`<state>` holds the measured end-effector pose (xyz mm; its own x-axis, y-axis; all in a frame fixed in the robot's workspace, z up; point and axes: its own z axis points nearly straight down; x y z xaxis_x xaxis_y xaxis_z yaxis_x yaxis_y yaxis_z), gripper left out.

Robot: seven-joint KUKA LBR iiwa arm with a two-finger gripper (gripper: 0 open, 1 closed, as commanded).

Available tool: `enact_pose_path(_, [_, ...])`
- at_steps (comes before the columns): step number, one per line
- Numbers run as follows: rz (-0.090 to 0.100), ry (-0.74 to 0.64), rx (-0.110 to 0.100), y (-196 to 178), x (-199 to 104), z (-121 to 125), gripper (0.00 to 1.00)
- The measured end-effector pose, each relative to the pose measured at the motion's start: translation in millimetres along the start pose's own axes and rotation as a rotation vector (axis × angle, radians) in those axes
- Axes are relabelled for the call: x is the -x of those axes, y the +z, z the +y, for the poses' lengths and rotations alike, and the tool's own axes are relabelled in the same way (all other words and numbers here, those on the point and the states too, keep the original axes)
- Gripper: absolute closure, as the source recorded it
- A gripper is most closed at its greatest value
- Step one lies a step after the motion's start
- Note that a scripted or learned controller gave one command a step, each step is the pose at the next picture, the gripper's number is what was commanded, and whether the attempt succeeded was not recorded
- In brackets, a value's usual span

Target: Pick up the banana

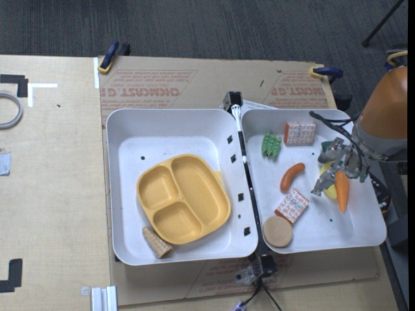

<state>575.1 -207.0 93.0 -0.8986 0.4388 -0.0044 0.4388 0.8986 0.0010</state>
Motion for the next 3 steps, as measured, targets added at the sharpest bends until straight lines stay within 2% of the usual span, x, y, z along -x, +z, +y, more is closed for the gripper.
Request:
enact_pose_path(1, [0.000, -0.261, 0.001, 0, 4, 31, 0.00])
enact_pose_path(2, [0.003, -0.727, 0.002, 0, -44, 30, 0.00])
enact_pose_path(3, [-0.002, -0.724, 0.003, -10, -43, 31, 1.00])
